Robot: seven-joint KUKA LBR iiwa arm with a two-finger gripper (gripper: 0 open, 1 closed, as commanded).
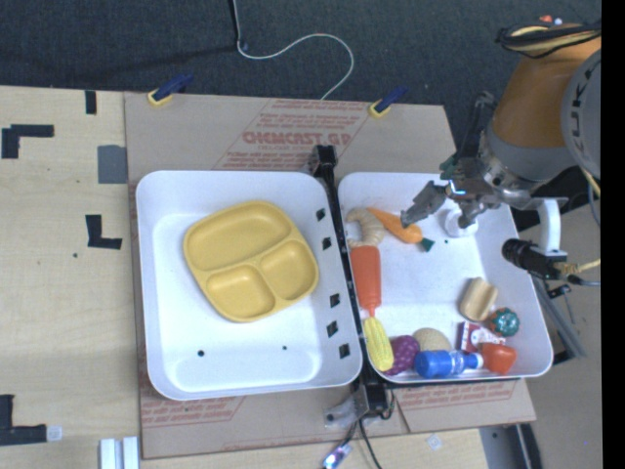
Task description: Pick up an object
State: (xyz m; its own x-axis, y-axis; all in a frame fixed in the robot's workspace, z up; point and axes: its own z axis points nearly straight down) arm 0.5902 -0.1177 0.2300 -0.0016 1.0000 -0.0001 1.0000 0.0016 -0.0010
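So the small carrot (399, 226) lies near the top of the right bin (439, 272), long axis running diagonally, tip toward lower right. The gripper (445, 206) hangs just above it, fingers spread open, arm slanting in from the right.

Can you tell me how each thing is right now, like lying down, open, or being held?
Gripper: open above the right bin, holding nothing.
Yellow tray: flat in the left bin.
Carrot: lying loose under the fingers.
Blue bottle: lying on its side.
Corn: lying against the bin's left wall.
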